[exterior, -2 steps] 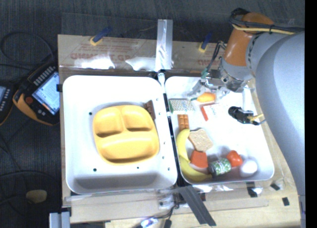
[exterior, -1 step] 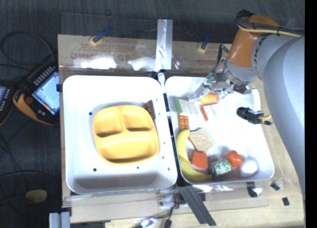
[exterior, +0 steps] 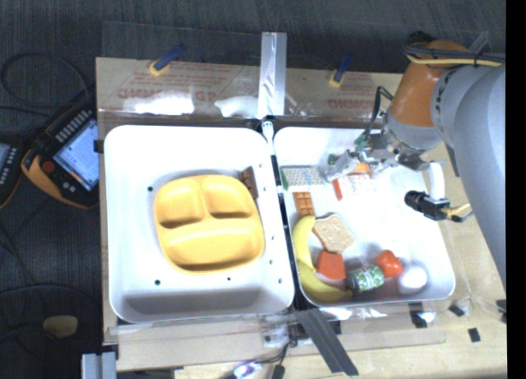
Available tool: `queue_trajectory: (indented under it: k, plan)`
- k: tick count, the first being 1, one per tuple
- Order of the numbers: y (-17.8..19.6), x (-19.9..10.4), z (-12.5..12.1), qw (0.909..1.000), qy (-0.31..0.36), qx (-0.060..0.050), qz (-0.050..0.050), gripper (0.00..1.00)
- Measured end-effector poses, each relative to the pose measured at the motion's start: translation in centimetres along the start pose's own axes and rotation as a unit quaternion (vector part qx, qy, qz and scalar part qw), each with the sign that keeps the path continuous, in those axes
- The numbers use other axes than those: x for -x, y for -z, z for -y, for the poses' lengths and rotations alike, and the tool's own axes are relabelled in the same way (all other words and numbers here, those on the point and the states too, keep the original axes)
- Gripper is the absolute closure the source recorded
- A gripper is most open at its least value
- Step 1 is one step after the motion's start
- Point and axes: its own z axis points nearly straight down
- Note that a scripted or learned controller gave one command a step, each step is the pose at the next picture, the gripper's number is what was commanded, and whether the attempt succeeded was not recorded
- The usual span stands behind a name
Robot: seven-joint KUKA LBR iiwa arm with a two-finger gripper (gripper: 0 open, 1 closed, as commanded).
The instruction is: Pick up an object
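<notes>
Pincer (exterior: 362,155) low at the far side of the right bin (exterior: 440,242), nothing lifted yet.

I cannot tell if the pincer is released or clenched, because small things crowd around its tip. No thing is clearly between its parts. The candidates to pick lie in the right bin: a banana (exterior: 306,264) along the wall nearest the yellow tray (exterior: 209,221), with a slice of toast (exterior: 332,234), a red piece (exterior: 330,266), a tomato (exterior: 389,265) and a white egg (exterior: 412,278) just beside it. They touch each other, so I think a grasp there could push neighbours or catch two things. Near the bin's far wall the pincer could also knock the rim. No label or writing can be read; the handheld screen (exterior: 78,155), beyond the tray's bin, is too small.
</notes>
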Motion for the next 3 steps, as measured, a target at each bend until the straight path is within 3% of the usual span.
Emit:
queue_trajectory:
  k: [1, 2, 3]
  plan:
    - [0.1, -4.4, 1.0, 0.9989, 0.047, 0.001, 0.001, 0.0]
    - [3.8, -6.6, 6.7, 0.9999, -0.011, -0.005, -0.003, 0.0]
    - [0.1, -2.7, 4.2, 0.9989, 0.047, 0.001, -0.001, 0.0]
